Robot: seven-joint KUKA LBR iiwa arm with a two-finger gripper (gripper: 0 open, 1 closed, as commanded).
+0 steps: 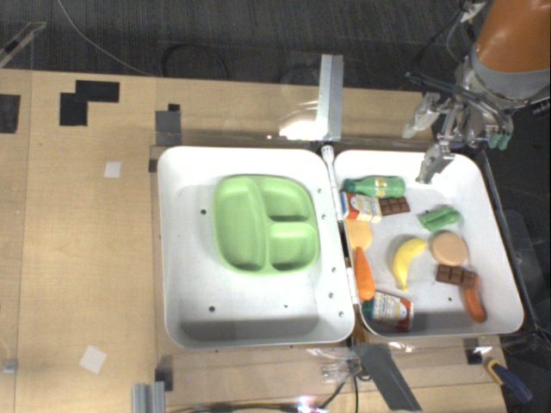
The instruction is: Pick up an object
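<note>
Two shallow white bins sit side by side on a wooden bench. The left bin [185,231] holds one item: a green divided tray [263,222], lying flat near its centre. The right bin [491,198] holds the loose objects. At twelve o'clock from that bin's middle lies a green bottle [376,186] with a yellow cap, on its side against the far wall; just beside it toward six o'clock sits a dark chocolate bar [394,206]. At two o'clock rests a green pepper-like piece [440,218]. A yellow banana [407,259] curves near the centre, and a round tan bun [448,249] lies at its three o'clock, close by. A second chocolate bar [455,275] lies at five o'clock, with a red-brown sausage [474,303] touching or just beyond it toward the near right corner. An orange carrot [364,274] lies along the left wall at nine o'clock, and a small labelled can [392,311] rests at seven o'clock. The gripper [434,163] hangs over the far right edge of the right bin, at one o'clock, apart from every object; whether its fingers are spread or pressed together cannot be told, and nothing is seen between them.
</note>
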